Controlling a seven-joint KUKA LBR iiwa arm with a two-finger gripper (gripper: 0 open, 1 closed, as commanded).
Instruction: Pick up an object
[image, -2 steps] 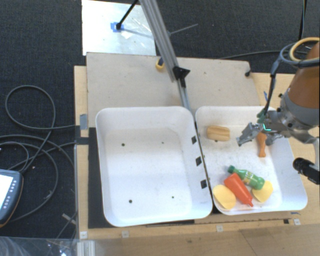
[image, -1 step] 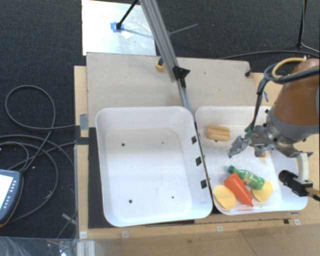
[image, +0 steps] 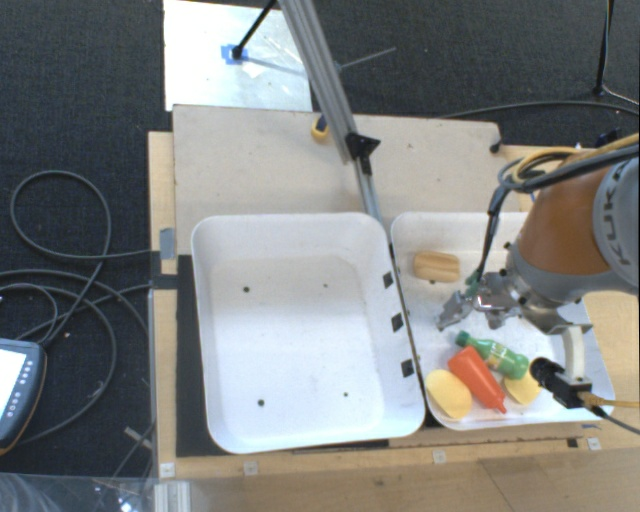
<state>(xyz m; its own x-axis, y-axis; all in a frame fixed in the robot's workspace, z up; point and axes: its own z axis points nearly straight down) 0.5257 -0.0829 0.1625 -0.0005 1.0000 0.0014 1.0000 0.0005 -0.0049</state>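
The right bin (image: 420, 232) holds a tan wooden block (image: 437, 266) near its back left. At its front lie a green bottle (image: 494, 353), an orange carrot-shaped piece (image: 477, 378), a yellow round piece (image: 449, 394) and a second yellow piece (image: 522, 390). My gripper (image: 462, 308) hangs over the middle of this bin, between the block and the green bottle, pointing left. Its metal fingers (image: 449, 313) stand spread with nothing between them. The arm's orange band (image: 560, 230) rises to the right.
The left bin (image: 290, 330) sits beside the right one, sharing a divider edge with black clips (image: 397, 322). A grey pole (image: 335, 95) slants across the board at the back. Cables lie on the dark floor at left.
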